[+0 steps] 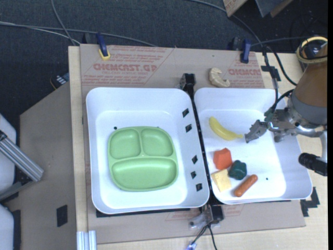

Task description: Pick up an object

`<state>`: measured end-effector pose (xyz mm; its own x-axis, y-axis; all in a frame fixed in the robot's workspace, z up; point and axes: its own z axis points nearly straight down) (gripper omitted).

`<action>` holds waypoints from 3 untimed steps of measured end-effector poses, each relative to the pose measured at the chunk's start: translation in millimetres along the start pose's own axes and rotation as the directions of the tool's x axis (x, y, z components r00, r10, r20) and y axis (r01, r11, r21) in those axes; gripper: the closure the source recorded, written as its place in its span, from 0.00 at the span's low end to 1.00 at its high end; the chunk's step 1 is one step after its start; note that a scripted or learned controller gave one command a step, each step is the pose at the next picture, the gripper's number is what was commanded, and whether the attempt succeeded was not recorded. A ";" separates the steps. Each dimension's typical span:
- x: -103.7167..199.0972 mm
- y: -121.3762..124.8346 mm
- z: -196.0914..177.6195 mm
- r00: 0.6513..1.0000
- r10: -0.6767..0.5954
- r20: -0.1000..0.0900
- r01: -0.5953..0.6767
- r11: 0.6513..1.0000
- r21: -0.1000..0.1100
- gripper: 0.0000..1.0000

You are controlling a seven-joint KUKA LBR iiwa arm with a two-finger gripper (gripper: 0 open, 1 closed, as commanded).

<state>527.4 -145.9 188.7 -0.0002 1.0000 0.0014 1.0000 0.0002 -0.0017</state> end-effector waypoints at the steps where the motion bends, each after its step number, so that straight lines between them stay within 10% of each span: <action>1: -3.3 7.6 57.8 1.000 0.001 -0.002 -0.001 1.000 0.005 0.00; 2: -2.6 6.7 106.8 1.000 0.000 -0.002 0.000 1.000 0.005 0.00; 3: -2.9 8.4 92.7 1.000 0.001 -0.001 -0.001 1.000 -0.002 1.00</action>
<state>535.6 -148.6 95.9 0.0010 1.0000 0.0019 1.0000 -0.0010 -0.0001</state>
